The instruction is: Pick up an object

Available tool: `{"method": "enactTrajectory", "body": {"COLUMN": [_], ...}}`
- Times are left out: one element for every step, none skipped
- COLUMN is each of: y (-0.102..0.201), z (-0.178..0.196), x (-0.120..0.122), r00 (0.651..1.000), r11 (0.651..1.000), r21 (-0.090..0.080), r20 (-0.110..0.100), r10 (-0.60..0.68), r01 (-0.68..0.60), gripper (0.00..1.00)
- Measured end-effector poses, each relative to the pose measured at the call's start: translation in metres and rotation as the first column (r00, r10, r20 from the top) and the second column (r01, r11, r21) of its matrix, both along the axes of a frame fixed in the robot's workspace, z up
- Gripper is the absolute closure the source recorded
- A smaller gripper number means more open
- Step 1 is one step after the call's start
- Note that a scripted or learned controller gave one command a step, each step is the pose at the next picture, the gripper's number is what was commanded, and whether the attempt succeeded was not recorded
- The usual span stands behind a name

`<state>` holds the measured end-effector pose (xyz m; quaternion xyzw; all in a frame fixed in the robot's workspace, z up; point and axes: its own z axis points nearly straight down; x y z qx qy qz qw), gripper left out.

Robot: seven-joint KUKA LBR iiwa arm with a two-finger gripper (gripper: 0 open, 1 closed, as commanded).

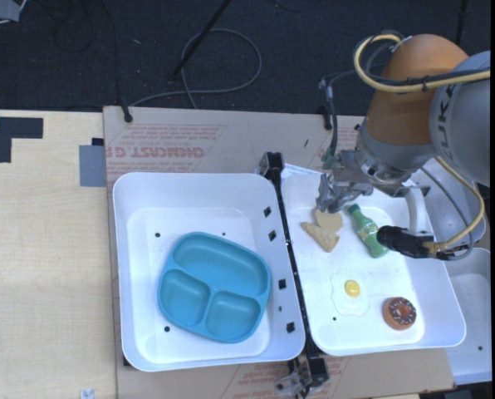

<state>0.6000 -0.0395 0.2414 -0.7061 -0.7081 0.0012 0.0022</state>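
Pincer position: over the upper part of the right bin, at the end of the grey arm that enters from the right with its orange band above the wrist. The fingers point down toward a tan bread-like piece; the tips stand at or just above its top edge. Whether the fingers are spread or closed cannot be told from this view, and no object can be confirmed between them.

Right bin contents:
- The tan bread-like piece lies in the upper left part of the bin, directly under the fingertips. A second tan wedge lies touching it on the lower side.
- A green bottle lies on its side just right of the tan pieces, its cap end toward the wrist.
- A toy fried egg, white with a yellow yolk, lies flat near the lower middle of the bin.
- A toy doughnut with brown icing lies in the lower right corner, near the egg but apart from it.

Left bin contents:
- A blue divided plate with three compartments lies flat, turned at an angle to the bin walls.

Both bins sit side by side on a cardboard sheet. A black cable end hangs from the arm just right of the green bottle.
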Motion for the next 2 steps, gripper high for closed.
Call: {"method": "enactTrajectory", "body": {"y": [0.041,0.095], "z": [-0.005,-0.018], "x": [-0.008,-0.018], "r00": [1.0,1.0], "r11": [1.0,1.0], "r21": [0.0,0.0], "r20": [-0.001,-0.001], "r10": [0.0,0.001], "r01": [0.0,-0.001], "gripper": [1.0,1.0]}}
